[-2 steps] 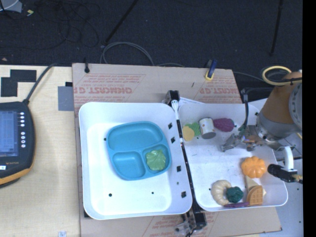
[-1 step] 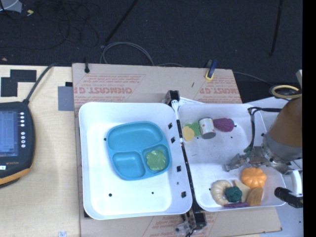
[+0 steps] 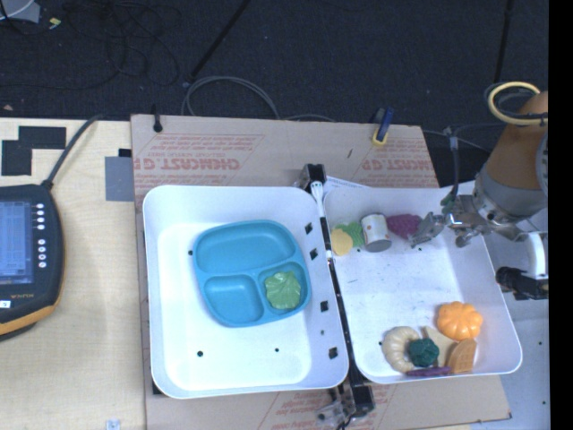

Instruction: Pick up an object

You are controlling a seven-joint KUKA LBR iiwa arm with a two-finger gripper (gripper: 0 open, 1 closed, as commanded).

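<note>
My gripper point(image 3: 440, 226) hangs over the far right part of the right bin point(image 3: 403, 280), just right of a purple toy point(image 3: 403, 225); nothing shows held in it. Along the bin's far wall lie a yellow piece point(image 3: 341, 240), a green piece point(image 3: 356, 231) and a small grey can point(image 3: 376, 232). In the near right corner sit an orange pumpkin point(image 3: 459, 320), a cream pastry point(image 3: 398, 345), a dark teal item point(image 3: 423, 354) and a brown bread slice point(image 3: 463, 356).
The left bin point(image 3: 170, 330) holds a blue divided plate point(image 3: 235, 267) with a green leafy toy point(image 3: 284, 288) in its right compartment. A teach pendant point(image 3: 22, 249) lies on the bench at far left. The arm's grey and orange body point(image 3: 515, 164) stands beside the right bin.
</note>
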